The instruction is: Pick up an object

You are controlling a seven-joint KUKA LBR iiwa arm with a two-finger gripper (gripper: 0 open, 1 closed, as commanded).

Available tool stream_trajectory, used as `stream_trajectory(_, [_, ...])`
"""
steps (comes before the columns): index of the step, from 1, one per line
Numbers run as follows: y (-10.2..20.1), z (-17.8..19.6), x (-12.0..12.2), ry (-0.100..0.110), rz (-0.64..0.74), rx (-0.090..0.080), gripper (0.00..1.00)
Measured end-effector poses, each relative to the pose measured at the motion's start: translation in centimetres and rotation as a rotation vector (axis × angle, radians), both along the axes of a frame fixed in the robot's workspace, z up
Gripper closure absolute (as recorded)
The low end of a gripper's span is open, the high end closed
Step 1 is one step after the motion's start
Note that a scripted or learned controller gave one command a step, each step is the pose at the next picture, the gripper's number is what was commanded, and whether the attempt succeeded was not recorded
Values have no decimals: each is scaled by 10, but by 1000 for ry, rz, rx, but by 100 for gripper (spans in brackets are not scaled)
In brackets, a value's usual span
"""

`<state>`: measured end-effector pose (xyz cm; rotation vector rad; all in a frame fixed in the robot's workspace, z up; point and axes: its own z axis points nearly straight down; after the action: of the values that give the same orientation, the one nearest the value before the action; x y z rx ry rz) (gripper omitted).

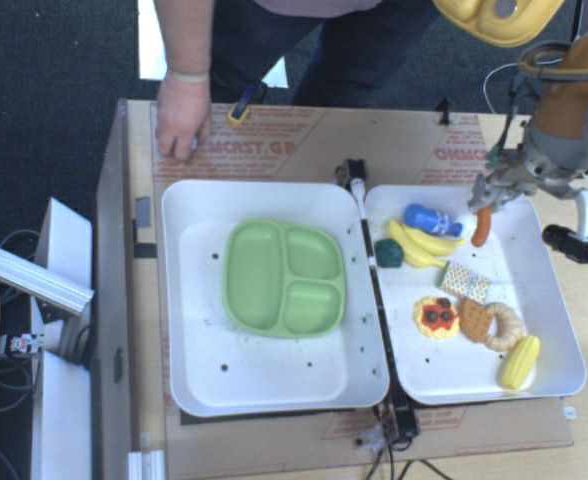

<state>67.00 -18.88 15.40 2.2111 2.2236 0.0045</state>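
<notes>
Pincer (pixel 486 208) is clamping the small orange-red sausage-shaped toy (pixel 482 228) by its top end above the right white bin (pixel 564 308); shallow grip, likely slipping out.

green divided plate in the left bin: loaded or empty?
Empty. The green divided plate lies flat in the left bin, and all three compartments show bare green. The toy food all sits in the right bin.

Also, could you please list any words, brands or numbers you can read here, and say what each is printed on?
"COMCAST.CO...", red, partly blurred: cardboard sheet beyond the left bin.
Red print, cut off and too blurred to read: the same cardboard beyond the right bin.
No other print is legible.
</notes>
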Motion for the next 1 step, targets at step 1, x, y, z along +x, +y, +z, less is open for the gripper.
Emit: stream_trajectory(1, [66,26,0,2,1,3,100])
